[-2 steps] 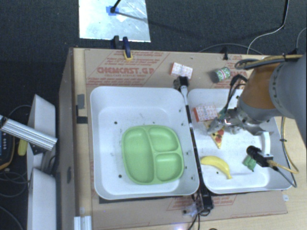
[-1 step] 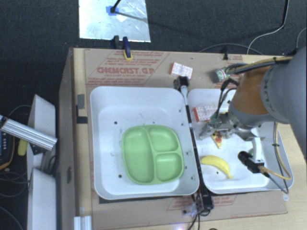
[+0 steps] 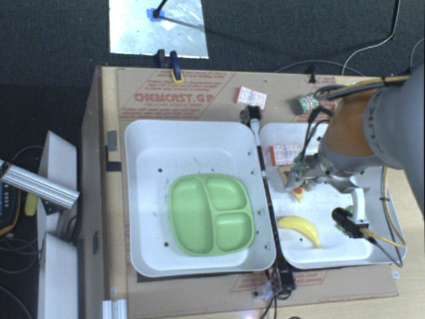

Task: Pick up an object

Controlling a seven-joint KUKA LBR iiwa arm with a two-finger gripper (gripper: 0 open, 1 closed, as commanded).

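A yellow banana (image 3: 300, 228) lies in the right bin (image 3: 332, 258), near its front. A red and white carton (image 3: 285, 155) rests at the back left of that bin. My gripper (image 3: 297, 180) is low in the right bin, just in front of the carton and behind the banana. A small orange piece (image 3: 297, 193) shows right under the gripper; whether it is held is hidden. The grey arm with its orange band (image 3: 348, 128) covers the back right of the bin.
The left bin (image 3: 143, 145) holds a green divided plate (image 3: 212, 212). A ridge (image 3: 262, 171) separates the two bins. On the cardboard behind the bins sit a small green can (image 3: 307, 103) and a white tag (image 3: 251, 97).
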